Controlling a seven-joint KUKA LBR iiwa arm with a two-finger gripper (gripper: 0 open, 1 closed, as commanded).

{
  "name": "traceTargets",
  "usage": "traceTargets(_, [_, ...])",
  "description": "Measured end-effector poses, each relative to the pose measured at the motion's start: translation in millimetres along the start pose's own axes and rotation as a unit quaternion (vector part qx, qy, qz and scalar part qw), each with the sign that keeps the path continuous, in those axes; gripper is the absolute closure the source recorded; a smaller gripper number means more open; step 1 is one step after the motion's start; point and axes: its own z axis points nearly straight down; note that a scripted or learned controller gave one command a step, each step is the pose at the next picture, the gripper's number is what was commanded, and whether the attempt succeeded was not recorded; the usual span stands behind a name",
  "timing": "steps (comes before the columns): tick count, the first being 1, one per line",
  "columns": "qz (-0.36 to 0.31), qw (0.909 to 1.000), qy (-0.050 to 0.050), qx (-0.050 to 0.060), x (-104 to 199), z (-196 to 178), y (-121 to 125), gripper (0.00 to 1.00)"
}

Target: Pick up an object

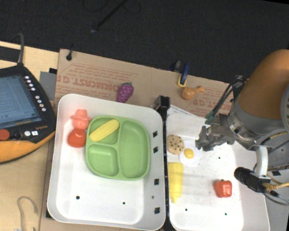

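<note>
A teach pendant (5,111) lies at the bench's left edge, beside the left bin (96,208). In that bin a pink-and-red toy figure (78,128) stands against the left wall, touching a green divided plate (119,149) that carries a yellow corn cob (103,129) in its upper-left compartment. Behind the bins, on the cardboard, rest a purple grape bunch (125,91) and an orange-tan toy (191,92). In the right bin (225,222), a brown cookie (175,143) and a small yellow piece (188,153) sit near the upper-left corner, a long yellow block (175,180) lies along the left wall, and a red pepper-like toy (223,188) sits toward the right side. The gripper (206,141) hangs low over the bin's upper-left area, just right of the cookie; whether it is spread or closed cannot be told, and nothing is visibly held. The cookie, likely the nearest target, looks light, rigid and flat, probably plastic and a little slick. A pinch across its edges would seem safest, since its low profile leaves little to grip.
</note>
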Motion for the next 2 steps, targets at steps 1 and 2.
traceTargets(1, [0.0,1.0,0.0,0.0,37.0,-2.0,-35.9,1.0])
traceTargets(2, [0.001,1.0,-0.001,0.0,47.5,19.4,-40.1,1.0])
